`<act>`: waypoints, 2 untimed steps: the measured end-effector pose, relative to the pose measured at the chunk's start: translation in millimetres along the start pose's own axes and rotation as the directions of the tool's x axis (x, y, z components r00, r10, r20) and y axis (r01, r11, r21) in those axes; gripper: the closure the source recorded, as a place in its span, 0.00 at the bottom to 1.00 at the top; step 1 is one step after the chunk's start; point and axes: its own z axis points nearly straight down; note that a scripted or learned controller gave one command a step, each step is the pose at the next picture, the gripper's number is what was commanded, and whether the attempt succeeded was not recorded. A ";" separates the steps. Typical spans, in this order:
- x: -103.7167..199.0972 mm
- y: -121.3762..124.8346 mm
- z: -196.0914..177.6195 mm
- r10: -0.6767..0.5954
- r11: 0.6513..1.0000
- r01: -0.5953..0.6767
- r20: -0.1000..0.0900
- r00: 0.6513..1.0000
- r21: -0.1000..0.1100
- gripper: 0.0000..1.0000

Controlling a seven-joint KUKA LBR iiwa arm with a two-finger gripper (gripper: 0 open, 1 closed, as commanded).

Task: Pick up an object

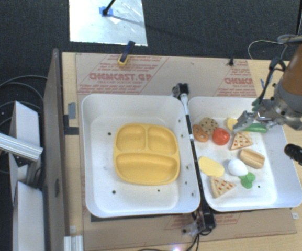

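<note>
Nearest the camera, at the front of the right shallow white plastic bin (289,195), lies a triangular toy pizza slice (221,186) with red spots, and just beside it to the right a small green lumpy toy vegetable (248,180). Just behind these sit a white toy egg (238,167), touching or nearly touching the green piece, a flat pale-yellow oval toy slice (211,166) to its left, and a tan toy hot-dog bun (252,158) to its right. Farther back come a second triangular toy pizza slice (241,140), a round red toy tomato (221,136), a small orange-and-white round toy piece (200,134) against the divider between the bins, a brown speckled toy cookie (209,124), and a small yellow toy chunk (232,123). The left shallow white plastic bin (96,156) holds a yellow plastic tray with three compartments (146,153), lying flat near its middle. At the rear right of the right bin, the grey two-finger gripper (245,121) hangs low over a long green toy vegetable (256,127), just beside the yellow chunk; whether its fingers are apart or closed cannot be told, and nothing is plainly seen between them. Beyond the bins lies printed brown cardboard (140,69).
</note>
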 end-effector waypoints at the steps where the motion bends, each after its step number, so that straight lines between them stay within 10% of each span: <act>1: 8.9 51.8 77.2 -0.003 1.000 0.003 0.001 1.000 0.001 0.00; 2: 35.8 -46.0 129.8 0.006 1.000 -0.006 -0.002 1.000 0.001 0.00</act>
